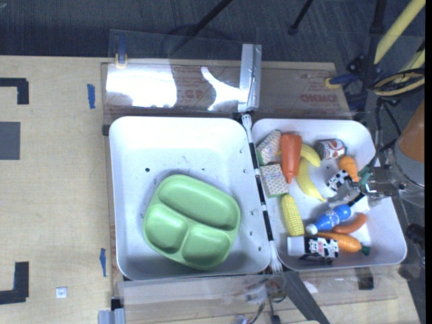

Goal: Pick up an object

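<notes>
The right bin [364,132] holds several toy foods. Among them are an orange carrot [291,155], a yellow banana [310,173], a corn cob [291,214], a blue bottle [334,218] and a black-and-white cow-patterned piece [339,178]. My gripper [349,193] reaches in from the right, low over the bin's right half. It sits just above the blue bottle and beside the cow-patterned piece. I cannot make out anything held in it.
The left bin [128,140] holds a green divided plate [192,220]. More items lie in the right bin: two cracker blocks [272,179], a small can [330,148], a second carrot [345,242], a sausage [351,223] and a cow-print carton [316,246]. A metal divider [250,79] stands behind the bins.
</notes>
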Motion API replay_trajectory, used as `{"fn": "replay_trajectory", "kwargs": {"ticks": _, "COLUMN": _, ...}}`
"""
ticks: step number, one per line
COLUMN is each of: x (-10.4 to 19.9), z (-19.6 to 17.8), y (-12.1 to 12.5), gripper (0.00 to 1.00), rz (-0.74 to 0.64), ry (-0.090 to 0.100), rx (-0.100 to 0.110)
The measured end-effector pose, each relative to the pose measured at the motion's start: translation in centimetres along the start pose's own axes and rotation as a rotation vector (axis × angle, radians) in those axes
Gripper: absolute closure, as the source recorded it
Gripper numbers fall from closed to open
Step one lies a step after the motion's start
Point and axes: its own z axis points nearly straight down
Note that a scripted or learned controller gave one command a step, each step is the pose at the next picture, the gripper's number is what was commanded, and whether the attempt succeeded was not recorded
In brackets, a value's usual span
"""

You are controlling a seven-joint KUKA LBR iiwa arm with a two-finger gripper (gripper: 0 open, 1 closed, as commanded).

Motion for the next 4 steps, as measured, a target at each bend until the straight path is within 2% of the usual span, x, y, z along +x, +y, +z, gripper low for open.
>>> {"fn": "replay_trajectory", "kwargs": {"ticks": 1, "x": 0.3, "z": 1.9, "y": 5.7, "gripper": 0.0, "rz": -0.257, "ry": -0.003, "rx": -0.006}}
{"fn": "replay_trajectory", "kwargs": {"ticks": 2, "x": 6.6, "z": 1.6, "y": 11.9, "gripper": 0.0, "rz": -0.376, "ry": -0.003, "rx": -0.006}}
{"fn": "replay_trajectory", "kwargs": {"ticks": 3, "x": 6.7, "z": 1.3, "y": 12.0, "gripper": 0.0, "rz": -0.315, "ry": -0.003, "rx": -0.006}}
{"fn": "replay_trajectory", "kwargs": {"ticks": 4, "x": 6.6, "z": 1.6, "y": 14.0, "gripper": 0.0, "rz": -0.149, "ry": -0.003, "rx": -0.006}}
